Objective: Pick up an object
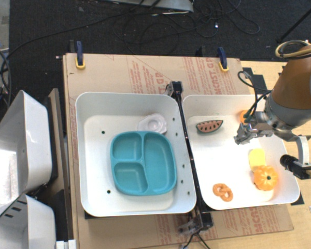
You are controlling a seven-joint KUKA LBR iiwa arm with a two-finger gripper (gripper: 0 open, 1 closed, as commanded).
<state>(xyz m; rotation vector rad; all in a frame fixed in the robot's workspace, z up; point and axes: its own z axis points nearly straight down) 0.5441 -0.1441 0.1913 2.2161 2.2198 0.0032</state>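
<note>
The right bin (207, 191) holds a watermelon slice (209, 125) near its back left, a yellow block (257, 157), an orange pumpkin-shaped toy (265, 178) in front of the block, and a pretzel (223, 191) near the front. A small orange object (243, 116) peeks out behind the arm. My gripper (245, 135) hangs low over the right bin, right of the watermelon slice and just behind the yellow block. I see nothing held in it.
The left bin (88, 154) carries a teal divided plate (143, 163) and a clear plastic cup (154, 123) behind it. A black divider (185, 139) runs between the bins. White containers (18, 144) stand left of the bench.
</note>
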